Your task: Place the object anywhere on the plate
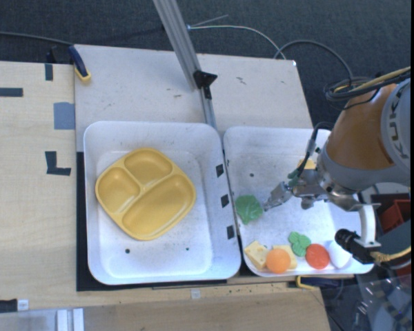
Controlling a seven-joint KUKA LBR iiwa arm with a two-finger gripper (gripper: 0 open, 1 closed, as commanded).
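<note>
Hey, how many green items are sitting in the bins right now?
2. One green item lies mid-left in the right bin, beside the gripper. The other green item sits near that bin's front edge. The arm may hide more.

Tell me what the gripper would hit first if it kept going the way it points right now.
The gripper points toward the view's left and slightly down, at the green object lying just ahead in the right bin. That would likely be met first, though height above it is unclear from this angle.

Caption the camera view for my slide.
Hand beside a green toy in the right bin; yellow plate waits left.
</note>
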